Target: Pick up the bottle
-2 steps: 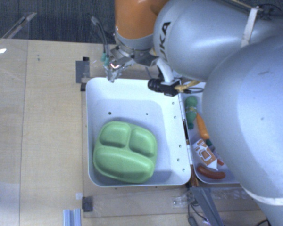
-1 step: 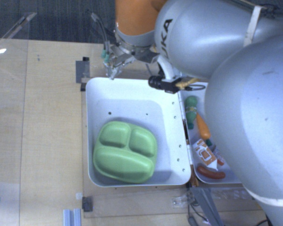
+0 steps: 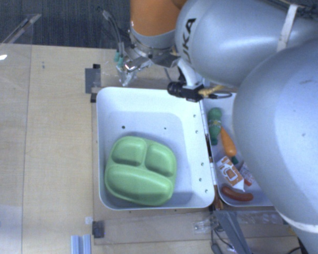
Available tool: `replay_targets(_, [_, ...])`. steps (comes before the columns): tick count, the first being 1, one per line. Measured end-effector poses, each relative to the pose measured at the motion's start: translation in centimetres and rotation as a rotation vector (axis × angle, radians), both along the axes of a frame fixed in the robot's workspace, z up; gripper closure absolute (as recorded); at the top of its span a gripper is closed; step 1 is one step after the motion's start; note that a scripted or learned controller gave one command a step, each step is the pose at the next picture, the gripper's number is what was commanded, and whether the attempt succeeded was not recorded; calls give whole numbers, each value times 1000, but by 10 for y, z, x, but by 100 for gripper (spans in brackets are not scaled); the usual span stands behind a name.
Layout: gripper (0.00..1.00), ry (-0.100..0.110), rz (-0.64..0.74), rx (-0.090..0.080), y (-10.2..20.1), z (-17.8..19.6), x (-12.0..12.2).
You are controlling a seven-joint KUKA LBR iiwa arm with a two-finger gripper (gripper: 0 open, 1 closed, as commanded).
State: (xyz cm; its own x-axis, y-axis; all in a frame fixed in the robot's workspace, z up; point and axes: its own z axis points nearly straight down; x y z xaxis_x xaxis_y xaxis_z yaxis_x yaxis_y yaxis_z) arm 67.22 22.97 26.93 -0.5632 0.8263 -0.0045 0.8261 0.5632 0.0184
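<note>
**Pincer.** Located at the 12 o'clock edge of the scene: pincer hanging over the desk, just beyond the far rim of the left bin. Spread or pressed together: cannot tell, as the tip is blurred and seen from above. Nothing seen pinched.

**Task object.** Judged to be the green, bottle-like item in the right bin, near that bin's 12 o'clock end and just beside the wall shared by the 2 bins. Identification not certain: small, and partly overhung by the arm.

**Governing relation.**
- Bearing from pincer to bottle-like item: roughly 4 o'clock.
- Separation: well apart, with the shared wall and a corner of the left bin between.
- Long axis of the item: roughly 12 o'clock to 6 o'clock, along the shared wall.
- Nearer arm: not applicable, with 1 arm only.
- Judgement: expect a traverse toward 4 o'clock, then a descent with the jaws set across the long axis. Allow for little clearance on the wall side.

**Count.**
- Bins: 2.
- Left bin: 1 green sectioned plate, with 3 compartments.
- Right bin, visible part: 4 items, namely 1 green bottle-like item, 1 orange carrot-like piece touching or just beside it at 6 o'clock, 1 printed packet and 1 red sausage-like piece.
- Remainder of the right bin: hidden under the arm.
</note>
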Motion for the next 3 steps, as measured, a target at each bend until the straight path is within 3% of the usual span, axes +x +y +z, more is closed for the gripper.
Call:
replay_targets(1, [100, 14, 168, -7, -3, -77, -10])
replay_targets(2, [100, 16, 102, -5, 2, -151, -16])
replay_targets(3, [100, 10, 103, -2, 3, -139, -14])
